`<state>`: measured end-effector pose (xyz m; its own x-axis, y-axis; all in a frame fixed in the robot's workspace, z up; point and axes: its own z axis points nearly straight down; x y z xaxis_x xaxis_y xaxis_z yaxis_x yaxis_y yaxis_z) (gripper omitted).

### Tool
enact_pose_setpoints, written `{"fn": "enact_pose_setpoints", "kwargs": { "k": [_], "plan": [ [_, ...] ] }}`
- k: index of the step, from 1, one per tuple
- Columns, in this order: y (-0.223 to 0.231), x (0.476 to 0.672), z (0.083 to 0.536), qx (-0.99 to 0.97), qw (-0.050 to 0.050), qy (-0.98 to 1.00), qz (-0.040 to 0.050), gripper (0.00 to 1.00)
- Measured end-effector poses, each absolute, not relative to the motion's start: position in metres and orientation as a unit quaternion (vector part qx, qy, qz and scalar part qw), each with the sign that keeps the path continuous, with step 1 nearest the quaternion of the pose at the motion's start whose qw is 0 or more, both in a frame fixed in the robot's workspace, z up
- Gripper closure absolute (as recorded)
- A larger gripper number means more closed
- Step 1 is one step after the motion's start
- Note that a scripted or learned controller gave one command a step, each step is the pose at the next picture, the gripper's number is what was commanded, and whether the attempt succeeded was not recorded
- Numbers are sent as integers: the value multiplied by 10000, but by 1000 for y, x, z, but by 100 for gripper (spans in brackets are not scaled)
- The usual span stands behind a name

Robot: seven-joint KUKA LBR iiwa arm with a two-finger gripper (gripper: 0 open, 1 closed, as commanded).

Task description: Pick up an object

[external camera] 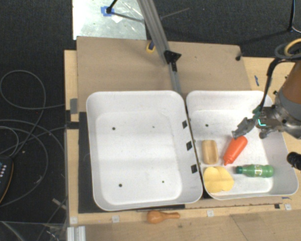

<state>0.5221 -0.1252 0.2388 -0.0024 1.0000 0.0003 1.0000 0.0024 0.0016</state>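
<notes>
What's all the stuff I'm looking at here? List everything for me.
Bins: 2, white, side by side on the bench; left bin, right bin.
Toy carrot: 1, orange, right bin, middle.
Bottle: 1, green, right bin, lying near the front.
Bread-like block: 1, tan, right bin, left side.
Yellow toy: 1, right bin, front-left corner.
Pear-shaped toy: 1, orange-brown, bench edge in front of the bins.
Gripper: 1, grey, above the carrot's upper end.

Grey arm (291,115), orange band, black cable, dark end effector (242,129)
</notes>
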Motion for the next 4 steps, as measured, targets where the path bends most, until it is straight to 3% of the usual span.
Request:
{"fn": "enact_pose_setpoints", "kwargs": {
  "k": [2, 3, 4],
  "plan": [
    [-120, 526, 131, 7070, -24, 7072, -13, 0],
    [-121, 528, 92, 7073, 8, 7069, 16, 0],
    [-120, 529, 104, 7067, 23, 7075, 29, 100]
  ]
}}
